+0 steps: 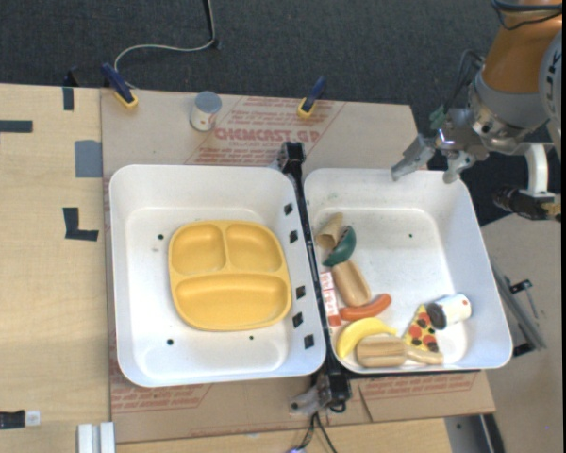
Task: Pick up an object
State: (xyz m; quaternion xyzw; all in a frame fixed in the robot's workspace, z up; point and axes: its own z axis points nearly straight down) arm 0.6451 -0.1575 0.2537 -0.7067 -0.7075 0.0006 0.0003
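We judge the task barely begun: our claw hangs above the far rim of the right bin, fingers spread and nothing between them. Every candidate lies untouched along that bin's left and near sides: a hot dog, a banana, a pizza slice, a bread roll. The left bin holds a yellow divided plate. Choosing a target, descending, closing and lifting all remain.
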